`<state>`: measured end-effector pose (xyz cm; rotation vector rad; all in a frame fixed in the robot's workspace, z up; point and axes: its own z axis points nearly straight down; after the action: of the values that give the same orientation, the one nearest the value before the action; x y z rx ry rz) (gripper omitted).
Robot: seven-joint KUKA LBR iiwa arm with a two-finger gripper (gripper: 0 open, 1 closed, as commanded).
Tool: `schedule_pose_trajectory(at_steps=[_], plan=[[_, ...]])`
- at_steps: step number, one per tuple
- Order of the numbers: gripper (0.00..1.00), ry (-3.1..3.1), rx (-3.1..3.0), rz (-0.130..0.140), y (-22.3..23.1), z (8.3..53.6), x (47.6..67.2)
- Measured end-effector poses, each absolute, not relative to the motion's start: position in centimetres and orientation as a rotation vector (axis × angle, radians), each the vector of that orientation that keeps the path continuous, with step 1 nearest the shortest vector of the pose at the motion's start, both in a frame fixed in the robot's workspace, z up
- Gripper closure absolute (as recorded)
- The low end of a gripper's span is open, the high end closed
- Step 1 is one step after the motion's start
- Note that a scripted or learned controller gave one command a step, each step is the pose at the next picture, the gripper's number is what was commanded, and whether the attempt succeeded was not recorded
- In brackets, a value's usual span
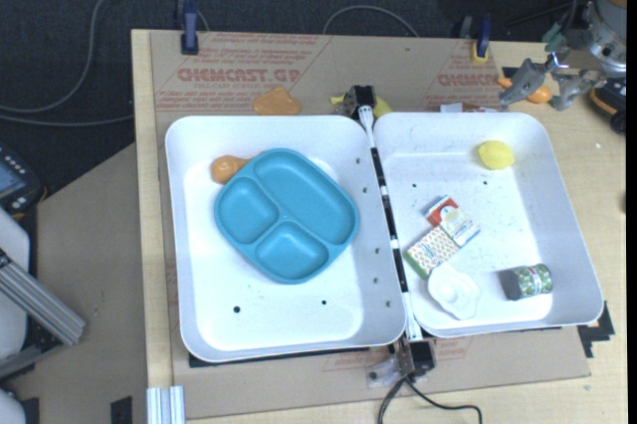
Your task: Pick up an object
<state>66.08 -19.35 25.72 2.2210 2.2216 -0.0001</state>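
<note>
Bench held two white bins (189, 243). Gripper (542, 84) hung at top right, fingers spread, holding nothing. Yellow lemon (495, 153) likely light, rounded, slippery; grip across middle.

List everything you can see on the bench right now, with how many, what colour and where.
Bins: 2, white, side by side on the bench.
Divided plate: 1, blue, left bin.
Orange object: 1, left bin, at the plate's upper-left edge.
Yellow ball: 1, right bin, far end.
Small packets: 2, red-white and green-white, right bin, middle.
White object: 1, right bin, near edge.
Small can: 1, dark with green label, right bin, near right corner.
Clamps: 2, blue, bench's far edge.
Gripper: 1, grey, above the bench's far right corner.
</note>
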Motion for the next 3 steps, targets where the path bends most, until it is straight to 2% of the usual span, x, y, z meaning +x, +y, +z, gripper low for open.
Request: schedule_pose_trajectory(at_steps=[1,2,3], plan=[[0.00,2.236,2.227,-0.008,-11.6,18.0,58.0],[0.00,2.229,2.226,-0.007,-10.2,8.3,58.1],[1.00,2.220,2.222,0.001,-10.4,9.9,58.3]])
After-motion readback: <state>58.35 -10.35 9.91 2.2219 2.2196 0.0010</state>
